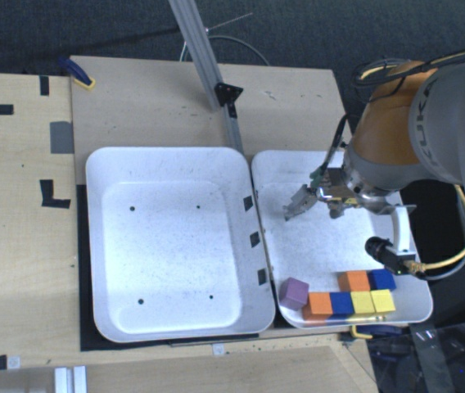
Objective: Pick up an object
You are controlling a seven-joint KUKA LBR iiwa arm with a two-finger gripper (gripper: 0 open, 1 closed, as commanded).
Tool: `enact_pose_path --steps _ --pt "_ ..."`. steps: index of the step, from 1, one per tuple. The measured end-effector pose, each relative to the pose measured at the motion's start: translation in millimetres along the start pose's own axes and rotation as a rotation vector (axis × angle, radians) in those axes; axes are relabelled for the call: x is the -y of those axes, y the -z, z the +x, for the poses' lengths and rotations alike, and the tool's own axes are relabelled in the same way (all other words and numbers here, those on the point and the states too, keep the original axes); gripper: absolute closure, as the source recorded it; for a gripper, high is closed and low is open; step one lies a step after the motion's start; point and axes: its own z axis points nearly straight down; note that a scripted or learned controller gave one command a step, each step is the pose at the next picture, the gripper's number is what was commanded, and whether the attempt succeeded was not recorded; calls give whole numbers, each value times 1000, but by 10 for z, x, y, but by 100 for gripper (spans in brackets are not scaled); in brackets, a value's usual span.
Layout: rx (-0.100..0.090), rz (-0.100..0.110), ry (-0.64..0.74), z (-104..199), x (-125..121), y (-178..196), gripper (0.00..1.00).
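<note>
Several small blocks lie along the front edge of the right bin [286, 170]: a purple block [295, 291], an orange block [320, 303], a blue block [341, 303], two yellow blocks [372, 301], and behind them another orange block [353, 282] and a blue block [381, 280]. My gripper [314, 206] hangs over the middle of the right bin, well behind the blocks and apart from them. It is open, with nothing between its fingers.
The left bin [101, 170] sits beside the right one, their rims meeting at the centre. A slanted metal rod [196, 35] crosses the bench behind the bins. A black and yellow cable [396, 256] hangs by the arm at the right bin's far side.
</note>
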Motion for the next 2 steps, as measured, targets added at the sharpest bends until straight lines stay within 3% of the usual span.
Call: enact_pose_path --steps 1,2 --pt "-1 9 1 554 76 -50 0" --pt "2 5 -4 267 -481 -51 0"
